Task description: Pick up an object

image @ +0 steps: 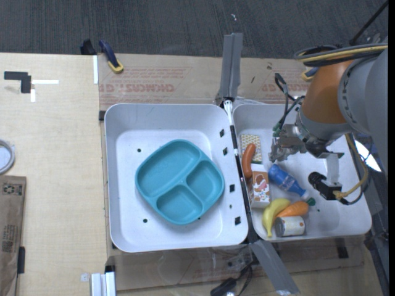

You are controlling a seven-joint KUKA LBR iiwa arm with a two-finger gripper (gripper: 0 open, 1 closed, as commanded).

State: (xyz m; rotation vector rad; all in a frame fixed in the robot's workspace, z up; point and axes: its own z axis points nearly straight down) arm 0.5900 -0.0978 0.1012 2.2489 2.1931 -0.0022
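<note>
The right bin (345,222) holds several small objects. A blue bottle (286,181) lies on its side near the middle. Left of it are a red-brown sausage (248,159) and a small printed carton (260,189). Toward the front lie a yellow banana (271,213), an orange carrot (293,209) and a silver can (289,226). My gripper (277,156) hangs low in this bin, just above and behind the bottle's upper end, right of the sausage. Nothing is visibly held in it.
The left bin (123,165) contains a turquoise divided plate (179,181). A pale patterned packet (254,142) lies at the back left of the right bin. The arm's grey and orange body (333,97) overhangs the right bin's far right side. A metal post (232,63) stands between the bins.
</note>
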